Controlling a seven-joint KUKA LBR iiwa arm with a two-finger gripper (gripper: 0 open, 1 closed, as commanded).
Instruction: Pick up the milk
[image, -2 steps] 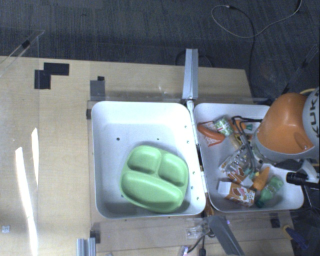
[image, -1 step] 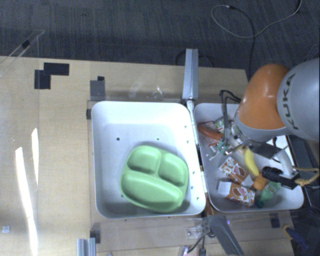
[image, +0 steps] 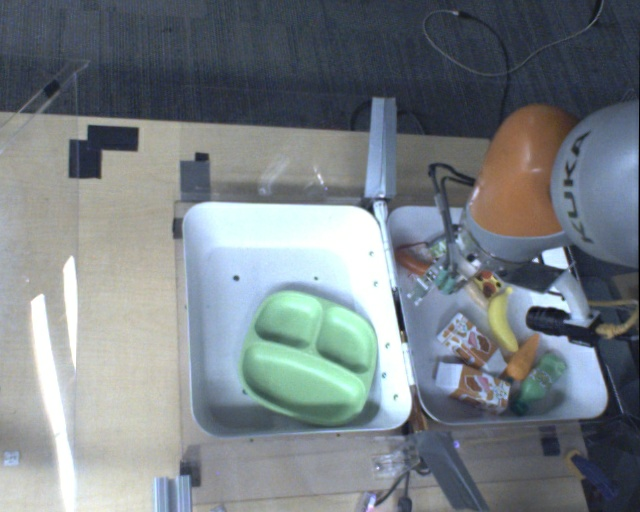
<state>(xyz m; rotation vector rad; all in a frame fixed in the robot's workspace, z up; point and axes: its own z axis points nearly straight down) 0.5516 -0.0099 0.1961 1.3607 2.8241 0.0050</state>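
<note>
Gripper (image: 455, 268) low over the right bin's (image: 592, 400) far end, finger state indiscernible; milk carton (image: 468, 340) flat mid-bin, near side of the fingers, long axis diagonal, beside the banana (image: 500, 318)

Glossy green plastic tray (image: 308, 357) in smooth matt white plastic bin (image: 210, 300), pale wood-look bench (image: 100, 300), printed cardboard milk carton (image: 468, 340), glossy orange arm band (image: 520, 170).

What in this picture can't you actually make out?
- Gripper: hidden beneath the arm's orange band in the camera view.
- Back of the right bin: covered by the arm.
- Cartons: print too small to read, so which is milk is unclear.
- Item by the divider: too blurred to identify.
</note>
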